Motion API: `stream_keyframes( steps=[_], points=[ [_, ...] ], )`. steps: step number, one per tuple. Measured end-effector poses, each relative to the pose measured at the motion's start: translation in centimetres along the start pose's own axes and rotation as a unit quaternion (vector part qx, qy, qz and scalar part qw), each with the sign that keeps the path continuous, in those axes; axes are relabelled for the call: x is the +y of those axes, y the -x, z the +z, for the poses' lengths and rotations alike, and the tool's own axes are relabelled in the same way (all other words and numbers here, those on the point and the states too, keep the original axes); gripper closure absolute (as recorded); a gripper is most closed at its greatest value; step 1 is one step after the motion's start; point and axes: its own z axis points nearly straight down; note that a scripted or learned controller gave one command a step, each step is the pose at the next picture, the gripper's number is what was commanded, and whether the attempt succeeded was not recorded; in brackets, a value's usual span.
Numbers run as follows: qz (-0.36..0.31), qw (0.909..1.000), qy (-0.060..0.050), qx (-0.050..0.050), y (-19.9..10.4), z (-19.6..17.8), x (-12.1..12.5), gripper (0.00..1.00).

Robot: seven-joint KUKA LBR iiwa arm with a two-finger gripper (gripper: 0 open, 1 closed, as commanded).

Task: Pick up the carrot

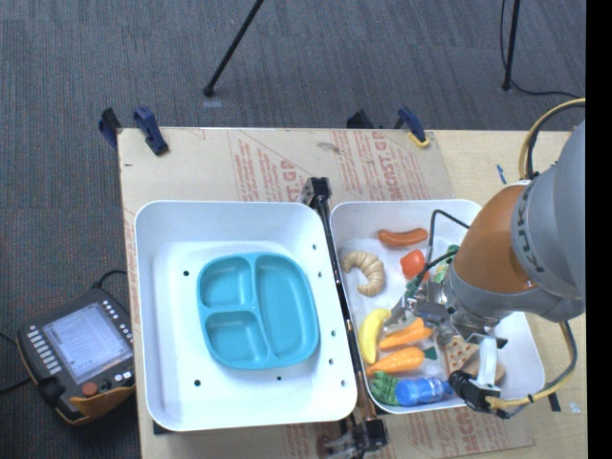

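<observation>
A: Claw (426, 316) found low in the right bin (521, 347), at the end of the arm (512, 256) reaching in from the right. Grip state: could not be told; working end masked by the wrist and the crowd of toys.

B: Noted. Carrot located?

A: Located. Carrot (406, 335) lay in the same bin, just left of the claw, possibly touching it; contact not confirmed. Second carrot (395, 360) lay directly below the first, nearly parallel.

B: Neighbours recorded?

A: Recorded. Banana (372, 334) lay at the carrots' left ends, against the bin's left wall. Croissant (366, 271) and red vegetable (413, 262) sat above; sausage (404, 237) lay near the far rim. Blue bottle (422, 390) and green item (384, 386) lay along the near rim, cracker (461, 354) just right of the lower carrot.

B: Left bin?

A: Left bin (163, 256) held a blue divided plate (256, 310), well apart from the claw.
</observation>
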Motion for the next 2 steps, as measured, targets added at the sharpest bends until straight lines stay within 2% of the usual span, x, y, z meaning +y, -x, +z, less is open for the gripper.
stream_keyframes(
  steps=[1,2],
  points=[
    [0.0,1.0,-0.001,0.001,0.0,-1.0,0.0,1.0],
    [0.139,0.9903,0.001,0.0,-4.9,-10.0,2.4,1.0]
  ],
)
